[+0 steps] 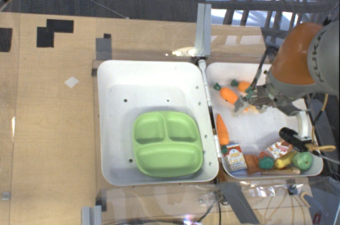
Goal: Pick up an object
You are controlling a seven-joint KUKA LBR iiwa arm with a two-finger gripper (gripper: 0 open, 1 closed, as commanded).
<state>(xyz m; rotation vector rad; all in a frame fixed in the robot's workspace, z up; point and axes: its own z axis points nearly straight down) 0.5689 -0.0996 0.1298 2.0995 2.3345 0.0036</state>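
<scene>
Two orange plastic carrots (229, 94) lie near my gripper (248, 103) in the right white bin (265, 133); whether it holds anything I cannot tell, so I'd centre over one carrot before closing.

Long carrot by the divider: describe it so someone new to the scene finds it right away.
Look in the right bin, the one the arm reaches into. Along its left wall, just past the green divided plate in the other bin, lies the long carrot, pointing up and down the view. The other orange carrot lies higher up near the gripper and looks shorter.
</scene>
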